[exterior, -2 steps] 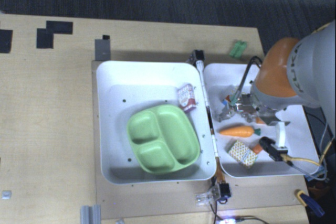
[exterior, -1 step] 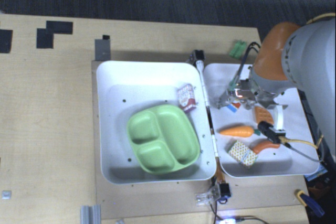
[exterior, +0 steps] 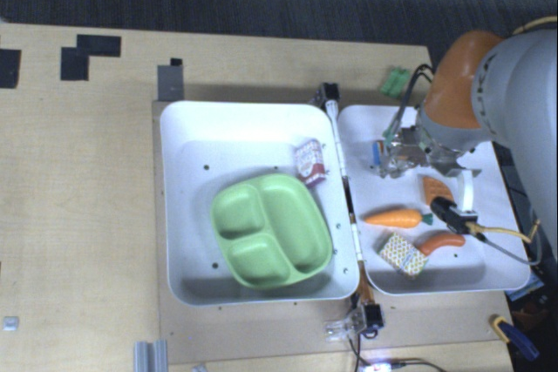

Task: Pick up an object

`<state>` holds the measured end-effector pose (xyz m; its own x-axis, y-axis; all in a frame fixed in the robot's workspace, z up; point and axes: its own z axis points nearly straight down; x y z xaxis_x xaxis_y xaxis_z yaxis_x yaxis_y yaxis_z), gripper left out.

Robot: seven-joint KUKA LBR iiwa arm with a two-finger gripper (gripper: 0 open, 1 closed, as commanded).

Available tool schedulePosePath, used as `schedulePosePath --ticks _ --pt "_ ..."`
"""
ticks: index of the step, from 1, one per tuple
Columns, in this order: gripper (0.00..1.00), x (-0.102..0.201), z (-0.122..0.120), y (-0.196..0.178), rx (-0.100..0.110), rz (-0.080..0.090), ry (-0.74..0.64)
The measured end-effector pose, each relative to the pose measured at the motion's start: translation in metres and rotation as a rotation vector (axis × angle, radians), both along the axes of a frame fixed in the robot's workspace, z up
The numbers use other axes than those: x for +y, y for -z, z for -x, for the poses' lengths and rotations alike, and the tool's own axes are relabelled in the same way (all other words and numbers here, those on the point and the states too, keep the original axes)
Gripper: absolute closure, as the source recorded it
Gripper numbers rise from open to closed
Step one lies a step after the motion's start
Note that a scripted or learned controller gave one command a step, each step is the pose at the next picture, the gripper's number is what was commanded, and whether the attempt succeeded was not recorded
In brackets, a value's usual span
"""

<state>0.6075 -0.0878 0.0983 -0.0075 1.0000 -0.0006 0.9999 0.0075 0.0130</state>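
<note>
From the overhead camera you see the left bin (exterior: pixel 187 187) holding a green tray (exterior: pixel 272 229) and a small packet (exterior: pixel 309 159) near its right wall. The right bin (exterior: pixel 497 270) holds a carrot (exterior: pixel 397 219), a patterned block (exterior: pixel 400 254) and two orange pieces (exterior: pixel 436 187). The gripper (exterior: pixel 399 159) hangs over that bin's upper part; you cannot tell its grip.

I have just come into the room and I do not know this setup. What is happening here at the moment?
A grey robot arm with an orange band reaches from the right over the right bin. Its gripper hangs low near the back of that bin, with nothing visibly between its fingers. In front of it lie a carrot, a small patterned block and some other orange pieces. The left bin holds a green divided tray and a small packet.
</note>
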Motion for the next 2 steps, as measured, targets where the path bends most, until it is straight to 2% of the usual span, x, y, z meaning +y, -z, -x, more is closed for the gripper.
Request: schedulePosePath --ticks 1,2 --pt "1.0 -0.1132 -0.059 -0.0188 0.007 0.002 0.004" --pt "0.0 -0.1122 -0.0592 -0.0185 0.008 0.001 0.003"
